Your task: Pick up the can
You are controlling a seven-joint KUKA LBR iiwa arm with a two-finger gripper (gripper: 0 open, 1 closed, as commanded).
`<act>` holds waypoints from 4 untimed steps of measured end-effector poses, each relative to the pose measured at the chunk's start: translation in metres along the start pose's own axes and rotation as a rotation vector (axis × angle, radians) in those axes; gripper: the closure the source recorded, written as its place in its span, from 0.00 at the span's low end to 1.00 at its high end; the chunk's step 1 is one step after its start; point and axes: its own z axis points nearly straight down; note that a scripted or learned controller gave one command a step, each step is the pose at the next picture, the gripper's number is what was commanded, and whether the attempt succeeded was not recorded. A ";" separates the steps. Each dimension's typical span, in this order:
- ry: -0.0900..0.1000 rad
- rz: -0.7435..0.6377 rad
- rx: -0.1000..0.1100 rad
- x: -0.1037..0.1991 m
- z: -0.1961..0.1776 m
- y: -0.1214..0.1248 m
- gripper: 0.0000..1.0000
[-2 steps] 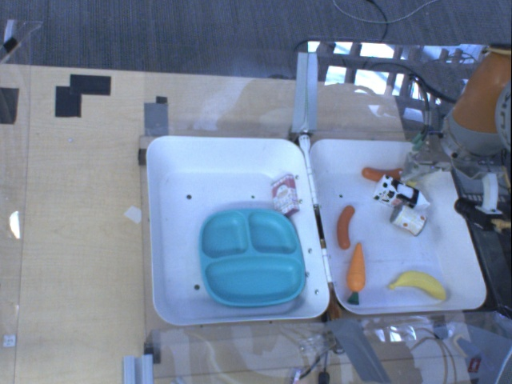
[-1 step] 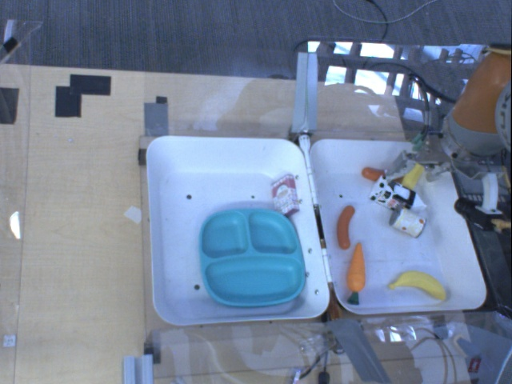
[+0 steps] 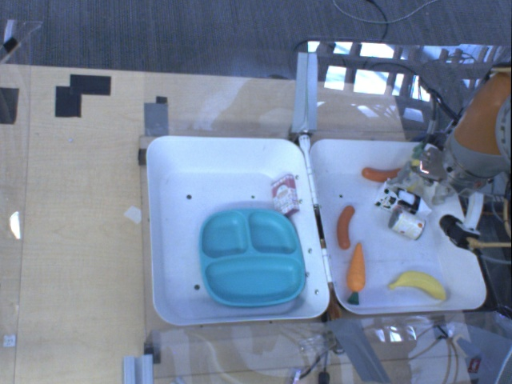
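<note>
The gripper (image 3: 398, 198), fingers too blurred to tell apart or together, hangs beside the can (image 3: 407, 226) near the right bin's (image 3: 472, 298) right edge, so the approach step needs a centred descent.

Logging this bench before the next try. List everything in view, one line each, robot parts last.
bins: 2, white, side by side on the bench; left bin, right bin
divided plate: 1, teal, front of the left bin
small packet: 1, red and white, left bin, at its right wall
sausages: 2, orange-red; one in the right bin's left half, one near its back
carrot: 1, orange with a green end, front left of the right bin
banana: 1, yellow, front of the right bin
can: 1, white, on its side, middle of the right bin
arm: 1, grey with orange band, reaching in from the right
claw: 1, dark and pale, just above the can
</note>
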 end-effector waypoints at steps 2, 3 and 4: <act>0.000 0.122 0.009 0.015 -0.004 -0.047 0.00; 0.011 0.081 -0.015 0.000 0.001 -0.052 0.00; 0.014 0.077 -0.023 0.003 -0.011 -0.048 1.00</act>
